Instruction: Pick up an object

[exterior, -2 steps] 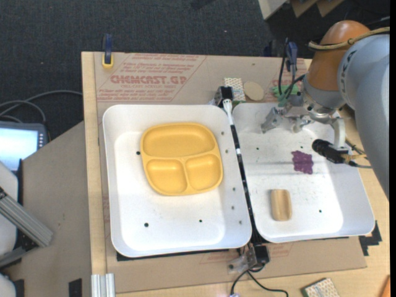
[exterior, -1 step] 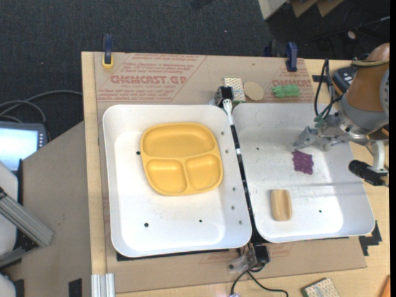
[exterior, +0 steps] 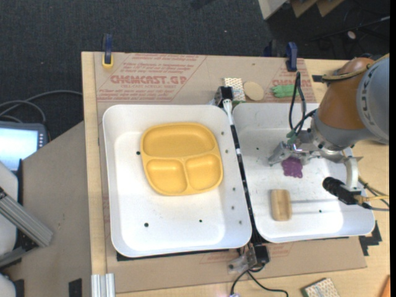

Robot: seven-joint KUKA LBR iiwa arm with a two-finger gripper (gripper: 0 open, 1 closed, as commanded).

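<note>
On the worktop (exterior: pixel 154 79) sit two white bins. The left bin (exterior: pixel 124 215) holds a yellow divided plate (exterior: pixel 181 158), a little above its middle. In the right bin (exterior: pixel 322 221), the gripper (exterior: pixel 292 155) is low over a small purple object (exterior: pixel 292 167) near the bin's centre; its metal fingers (exterior: pixel 276 155) look spread, one tip at nine o'clock of the purple piece, with nothing visibly caught between them. A wooden block (exterior: pixel 280 204) lies apart at six o'clock of the purple object. Beyond the bins, at twelve o'clock, rest a tan disc (exterior: pixel 253 91) and a green item (exterior: pixel 284 91).
</note>
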